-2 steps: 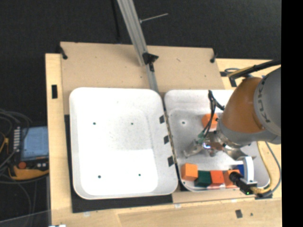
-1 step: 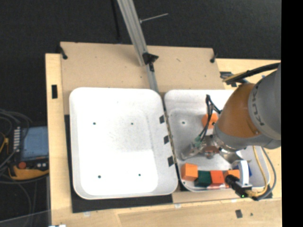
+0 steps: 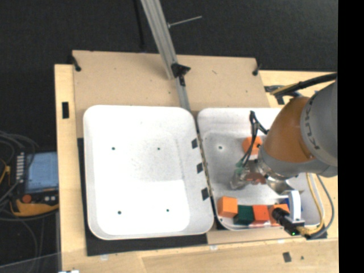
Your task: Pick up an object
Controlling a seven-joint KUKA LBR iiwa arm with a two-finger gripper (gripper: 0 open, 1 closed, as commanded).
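The arm reached into the right bin (image 3: 227,124). The gripper (image 3: 243,178) hung low over the bin floor; whether it was clenched or released could not be told. An orange block (image 3: 228,205), a green block (image 3: 245,214) and a second orange block (image 3: 261,212) lay in a row along the near wall, touching. They looked small, rigid and light, probably best pinched across flat sides. The left bin (image 3: 142,164) sat beside it on the tan counter (image 3: 239,73), with dark floor around.
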